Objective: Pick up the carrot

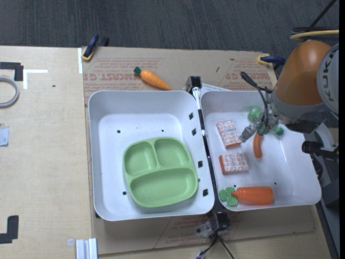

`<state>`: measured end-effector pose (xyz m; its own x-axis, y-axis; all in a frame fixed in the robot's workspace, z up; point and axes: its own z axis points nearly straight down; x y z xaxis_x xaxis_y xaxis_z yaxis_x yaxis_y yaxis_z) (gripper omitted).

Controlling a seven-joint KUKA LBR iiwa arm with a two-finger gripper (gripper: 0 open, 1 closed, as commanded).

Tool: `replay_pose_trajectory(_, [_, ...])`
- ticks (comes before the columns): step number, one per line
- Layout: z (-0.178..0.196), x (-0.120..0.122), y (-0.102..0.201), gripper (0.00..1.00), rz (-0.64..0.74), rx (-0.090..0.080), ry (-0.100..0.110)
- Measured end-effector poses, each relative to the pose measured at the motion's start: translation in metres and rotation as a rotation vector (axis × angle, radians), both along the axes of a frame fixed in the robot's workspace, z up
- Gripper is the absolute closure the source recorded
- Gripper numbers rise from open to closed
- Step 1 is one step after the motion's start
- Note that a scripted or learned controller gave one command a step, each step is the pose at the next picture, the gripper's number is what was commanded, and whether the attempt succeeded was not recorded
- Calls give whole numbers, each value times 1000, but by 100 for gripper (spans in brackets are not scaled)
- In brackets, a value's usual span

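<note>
two white bins (102, 144) on cardboard (124, 72) over dark carpet (161, 9), claw (257, 133) pinching small carrot (258, 146)

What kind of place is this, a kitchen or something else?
Probably a robot lab test bench, not a kitchen: toy carrots in white bins on cardboard, with a grey-and-orange arm reaching in.

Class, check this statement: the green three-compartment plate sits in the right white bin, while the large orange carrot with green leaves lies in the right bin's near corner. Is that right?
One detail is wrong. The camera view shows the green three-compartment plate in the left white bin, not the right one. The large orange carrot with green leaves does lie in the near corner of the right white bin.
</note>
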<state>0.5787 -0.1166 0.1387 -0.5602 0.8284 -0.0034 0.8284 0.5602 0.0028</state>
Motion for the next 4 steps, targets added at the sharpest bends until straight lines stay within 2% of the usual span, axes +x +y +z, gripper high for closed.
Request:
replay_pose_trajectory(1, [88, -65, -32, 100, -17, 0, 2])
replay_pose_trajectory(2, [107, -100, -30, 100, -1, 1, 3])
replay_pose_trajectory(3, [112, -100, -62, 100, -35, 0, 1])
replay_pose_trajectory(4, [113, -101, -67, 100, -109, 0, 2])
